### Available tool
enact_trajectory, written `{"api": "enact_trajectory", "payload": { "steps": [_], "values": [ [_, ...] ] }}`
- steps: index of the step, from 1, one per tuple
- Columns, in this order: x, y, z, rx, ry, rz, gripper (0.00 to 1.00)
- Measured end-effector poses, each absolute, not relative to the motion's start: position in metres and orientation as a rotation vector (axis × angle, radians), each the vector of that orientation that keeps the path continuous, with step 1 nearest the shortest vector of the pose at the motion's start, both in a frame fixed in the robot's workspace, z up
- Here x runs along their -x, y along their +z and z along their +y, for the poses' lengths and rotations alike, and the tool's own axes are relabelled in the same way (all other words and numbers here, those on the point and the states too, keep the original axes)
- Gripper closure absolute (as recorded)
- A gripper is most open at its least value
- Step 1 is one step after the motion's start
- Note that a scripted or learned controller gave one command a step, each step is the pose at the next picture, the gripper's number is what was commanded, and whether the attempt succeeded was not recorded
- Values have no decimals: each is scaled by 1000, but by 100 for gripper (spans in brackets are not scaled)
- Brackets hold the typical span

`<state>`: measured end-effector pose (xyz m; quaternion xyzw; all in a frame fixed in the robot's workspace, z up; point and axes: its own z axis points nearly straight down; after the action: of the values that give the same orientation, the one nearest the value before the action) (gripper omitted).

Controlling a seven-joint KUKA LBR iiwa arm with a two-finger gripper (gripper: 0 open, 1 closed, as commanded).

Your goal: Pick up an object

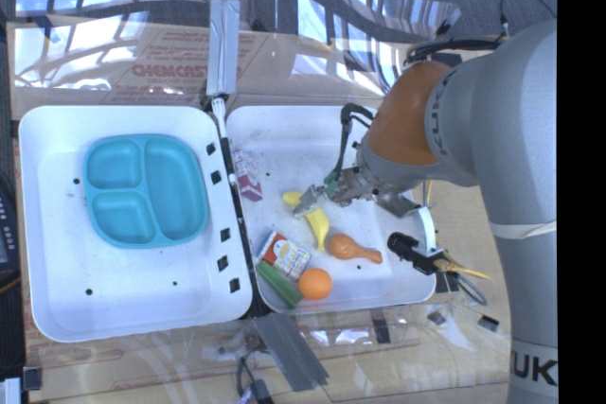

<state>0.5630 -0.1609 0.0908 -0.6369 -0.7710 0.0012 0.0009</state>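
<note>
My gripper point(315, 202) is low in the middle of the right bin point(284, 130), reaching in from the right. Its tip sits between a small yellow piece point(292, 199) on its left and a yellow banana point(318, 226) just below, very close to both. I cannot tell whether it touches either one. An orange gourd-shaped toy point(353, 249) lies to the right of the banana. At the bin's front are a small printed carton point(284, 254), a green cucumber point(277, 283) and an orange ball point(315, 283). A small red and white box point(248, 182) lies by the bin's left wall.
The left bin point(47, 232) holds a blue divided plate point(147, 188). The arm's grey body and orange band point(407, 123) cover the right bin's right side. A metal divider point(223, 43) runs between the bins at the back.
</note>
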Motion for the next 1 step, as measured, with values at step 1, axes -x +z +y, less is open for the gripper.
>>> {"api": "enact_trajectory", "payload": {
  "steps": [1],
  "values": [
    [-562,98,-161,1993,8,-2422,100]
  ]
}}
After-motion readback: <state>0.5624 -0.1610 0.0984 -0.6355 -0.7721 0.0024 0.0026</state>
